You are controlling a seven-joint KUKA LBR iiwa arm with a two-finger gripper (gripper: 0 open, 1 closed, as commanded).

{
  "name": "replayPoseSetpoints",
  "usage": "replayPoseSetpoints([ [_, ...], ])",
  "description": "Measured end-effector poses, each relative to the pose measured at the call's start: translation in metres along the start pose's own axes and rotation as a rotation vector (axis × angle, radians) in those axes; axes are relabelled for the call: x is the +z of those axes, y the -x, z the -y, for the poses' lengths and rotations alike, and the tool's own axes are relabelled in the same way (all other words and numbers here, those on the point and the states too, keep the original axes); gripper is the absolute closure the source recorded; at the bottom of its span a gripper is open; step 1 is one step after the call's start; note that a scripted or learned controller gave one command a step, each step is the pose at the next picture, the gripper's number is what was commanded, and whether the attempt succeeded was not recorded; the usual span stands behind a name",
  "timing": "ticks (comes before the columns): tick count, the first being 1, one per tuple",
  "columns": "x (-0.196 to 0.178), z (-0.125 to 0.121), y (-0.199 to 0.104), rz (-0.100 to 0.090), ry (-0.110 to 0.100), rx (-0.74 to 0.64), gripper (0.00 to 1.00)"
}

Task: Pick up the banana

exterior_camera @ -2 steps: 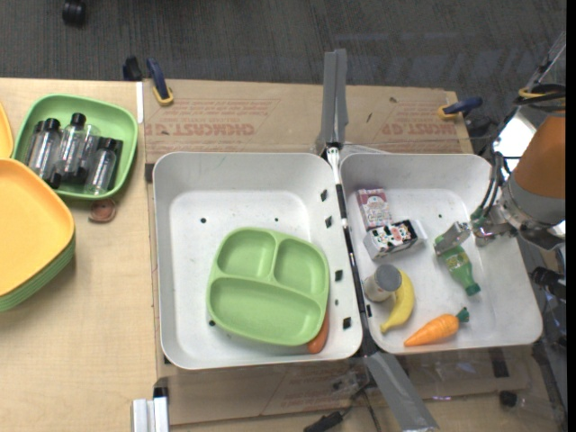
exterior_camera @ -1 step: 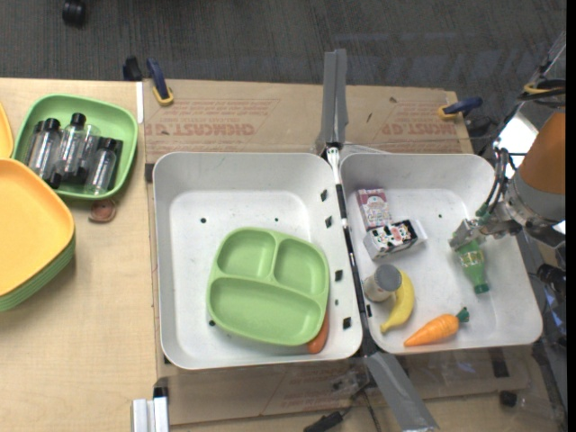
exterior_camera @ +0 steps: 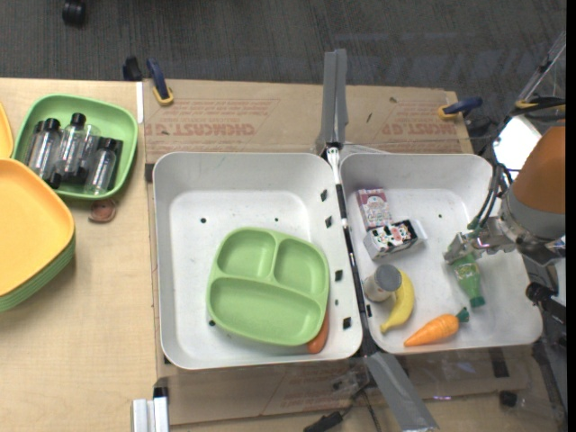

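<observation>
Your arm reaches in from the right, wrist bent down, its pincer (exterior_camera: pixel 466 248) low over the right bin (exterior_camera: pixel 432 174) (whether its tips are apart, you cannot tell). The banana (exterior_camera: pixel 401 302) lies left of and below it, beside a carrot (exterior_camera: pixel 434 329).
</observation>
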State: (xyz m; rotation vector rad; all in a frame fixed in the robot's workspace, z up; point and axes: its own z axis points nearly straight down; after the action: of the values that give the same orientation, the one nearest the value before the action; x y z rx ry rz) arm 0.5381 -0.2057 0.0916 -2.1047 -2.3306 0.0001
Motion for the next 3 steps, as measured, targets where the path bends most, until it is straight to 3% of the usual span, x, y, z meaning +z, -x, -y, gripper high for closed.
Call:
replayPoseSetpoints([
  [1, 0.001, 0.042, -0.036, 0.000, -0.002, 0.169, 1.00],
  [2, -0.001, 0.061, 0.004, 0.002, 0.003, 0.321, 1.00],
  [3, -0.001, 0.061, 0.005, 0.001, 0.003, 0.391, 1.00],
])
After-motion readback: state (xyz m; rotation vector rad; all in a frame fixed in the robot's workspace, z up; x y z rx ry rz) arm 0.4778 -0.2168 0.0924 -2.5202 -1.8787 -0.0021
